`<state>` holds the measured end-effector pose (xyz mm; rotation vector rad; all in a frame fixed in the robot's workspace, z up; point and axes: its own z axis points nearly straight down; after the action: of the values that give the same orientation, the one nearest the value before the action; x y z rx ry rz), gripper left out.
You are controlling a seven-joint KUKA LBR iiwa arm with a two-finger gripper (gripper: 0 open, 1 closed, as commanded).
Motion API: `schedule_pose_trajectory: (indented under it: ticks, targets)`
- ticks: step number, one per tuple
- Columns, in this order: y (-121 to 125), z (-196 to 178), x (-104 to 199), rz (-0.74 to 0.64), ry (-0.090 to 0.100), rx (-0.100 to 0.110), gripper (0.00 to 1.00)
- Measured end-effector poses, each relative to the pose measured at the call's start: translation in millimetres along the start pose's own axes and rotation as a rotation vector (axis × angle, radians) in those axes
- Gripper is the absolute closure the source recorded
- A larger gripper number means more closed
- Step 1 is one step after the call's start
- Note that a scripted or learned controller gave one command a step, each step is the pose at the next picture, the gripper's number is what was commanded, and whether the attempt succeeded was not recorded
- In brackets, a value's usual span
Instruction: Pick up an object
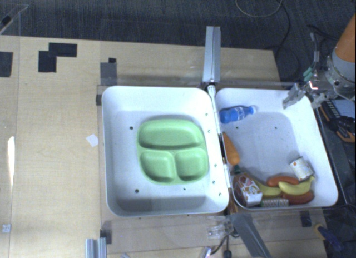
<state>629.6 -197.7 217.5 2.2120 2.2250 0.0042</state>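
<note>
Two white bins sit side by side before you, and the gripper hangs over the far right corner of the right bin, up at the rim. You cannot tell from this view whether its fingers are spread or pressed together — the tool is small and partly blurred against the bin edge.

Nearest to the gripper is the blue bottle, lying on its side well to the gripper's left, along the far part of the right bin. Its long axis runs roughly left to right with a slight tilt, the pale cap end pointing toward the gripper. No writing on it can be read.

Further from the gripper, toward the near rim, you have a cluster: a small white cylinder almost straight below the gripper, a yellow banana lying across just beyond it, and a red item touching the banana. A printed packet lies in the near left corner, its label too small to read. An orange piece lies along the left wall, long axis running near to far.

Left of everything, the left bin holds a green compartment tray, well apart from the gripper.
</note>
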Motion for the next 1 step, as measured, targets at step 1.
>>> schedule_pose_trajectory:
  ticks: [1]
  targets:
    - [2.0, -12.5, 0.8, -0.007, -0.002, -0.006, 1.00]
